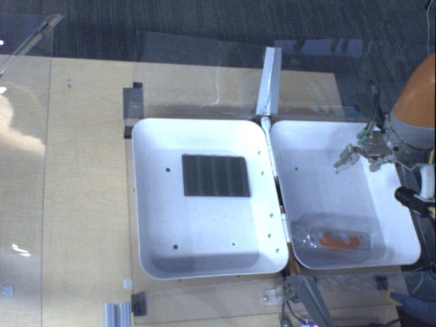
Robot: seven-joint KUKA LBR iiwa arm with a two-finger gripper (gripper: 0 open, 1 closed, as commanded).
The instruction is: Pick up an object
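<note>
- We see a clear plastic bottle (335, 240) lying on its side in the near part of the right bin (306, 182); it is see-through, with an orange piece showing inside.
- The gripper (354, 154) hangs over the far right part of that bin, well apart from the bottle; we cannot tell how its fingers stand.
- The left bin (157, 182) has a dark ribbed panel (215, 176) on its floor.

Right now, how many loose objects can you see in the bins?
1: a clear object with an orange part, near the front edge of the right bin. The arm may hide others.
</note>
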